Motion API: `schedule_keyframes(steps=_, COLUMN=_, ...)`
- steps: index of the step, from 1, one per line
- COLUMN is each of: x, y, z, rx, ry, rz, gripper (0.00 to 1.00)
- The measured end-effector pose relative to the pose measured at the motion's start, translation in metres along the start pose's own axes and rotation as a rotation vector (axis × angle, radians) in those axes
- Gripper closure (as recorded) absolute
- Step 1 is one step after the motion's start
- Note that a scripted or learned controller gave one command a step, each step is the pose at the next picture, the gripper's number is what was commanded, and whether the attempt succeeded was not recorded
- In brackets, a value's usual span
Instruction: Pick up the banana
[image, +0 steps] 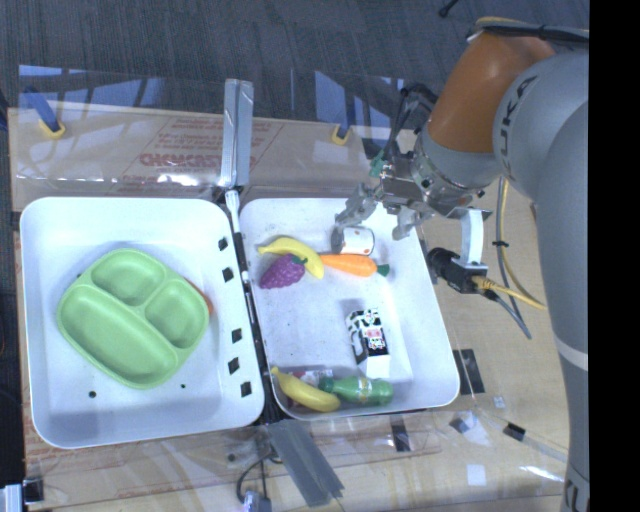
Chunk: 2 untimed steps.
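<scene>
Yellow is what you are hunting, and you have two of it in the right bin (425, 330): one banana (296, 252) lies near the bin's far left corner, touching the purple grapes (283, 271) and just beside the carrot (349, 265), while a second banana (306, 392) sits at the near edge, pressed against a green bottle (360, 390). Your gripper (380, 215) hangs over the far side of that bin, its fingers spread apart with nothing between them, above a small white object (357, 240) that lies by the carrot's thick end. Judge the far banana as the closer target, though it lies off to the gripper's left. Your risks come from crowding. Should you drop straight down from here, you would likely close on the white piece or the carrot instead. If you shift left, one finger may land on the grapes and shove the banana against the bin wall, or pinch both together. The banana's curved, smooth skin could also roll out of the fingers if you grip it near a tip and not across its middle. The left bin (40, 400), holding only a green divided plate (133, 317), plays no part.
</scene>
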<state>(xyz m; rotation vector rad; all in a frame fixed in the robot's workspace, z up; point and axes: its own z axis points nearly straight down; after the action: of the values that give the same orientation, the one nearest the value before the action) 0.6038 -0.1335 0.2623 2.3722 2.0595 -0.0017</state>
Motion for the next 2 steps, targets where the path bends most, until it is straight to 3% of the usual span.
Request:
schedule_keyframes(steps=1, x=0.023, y=0.05, z=0.097, rx=0.005, ry=0.0, rz=0.001, gripper=0.0)
schedule_keyframes(steps=2, x=0.025, y=0.051, z=0.156, rx=-0.002, ry=0.001, rz=-0.046, gripper=0.0)
